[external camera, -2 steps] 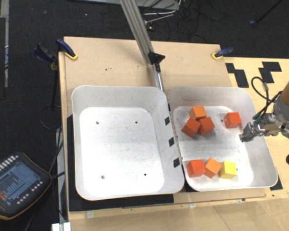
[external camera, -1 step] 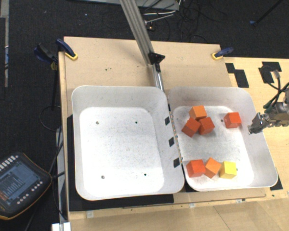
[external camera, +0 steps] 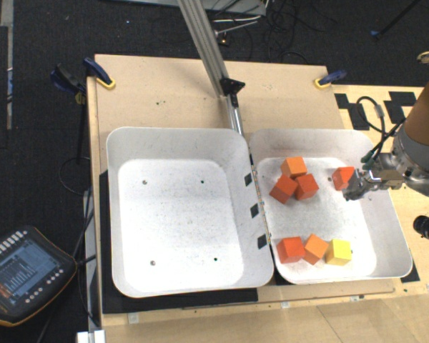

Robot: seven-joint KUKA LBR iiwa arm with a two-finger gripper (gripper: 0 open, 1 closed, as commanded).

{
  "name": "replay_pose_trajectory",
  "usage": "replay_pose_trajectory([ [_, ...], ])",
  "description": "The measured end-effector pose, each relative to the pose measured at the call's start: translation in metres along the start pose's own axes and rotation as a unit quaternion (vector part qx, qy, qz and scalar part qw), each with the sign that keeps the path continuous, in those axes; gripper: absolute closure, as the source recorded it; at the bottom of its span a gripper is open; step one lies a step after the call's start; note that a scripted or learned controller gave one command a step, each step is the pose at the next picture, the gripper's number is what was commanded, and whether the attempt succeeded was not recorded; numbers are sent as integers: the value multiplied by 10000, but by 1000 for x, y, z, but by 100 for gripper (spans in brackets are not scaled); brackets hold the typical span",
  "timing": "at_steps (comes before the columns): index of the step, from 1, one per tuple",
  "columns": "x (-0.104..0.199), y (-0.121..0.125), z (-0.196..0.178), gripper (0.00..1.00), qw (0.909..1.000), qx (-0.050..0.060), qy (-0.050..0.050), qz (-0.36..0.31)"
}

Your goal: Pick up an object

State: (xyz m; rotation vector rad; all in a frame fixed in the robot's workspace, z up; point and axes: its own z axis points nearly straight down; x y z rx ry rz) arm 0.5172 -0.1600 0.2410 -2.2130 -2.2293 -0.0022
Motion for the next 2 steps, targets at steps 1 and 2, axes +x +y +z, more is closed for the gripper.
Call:
replay_pose_trajectory([
  [1, 54, -11, 6, 100, 10000, 10, 5, 0],
  [2, 118, -8, 6, 100, 10000, 5, 7, -10],
])
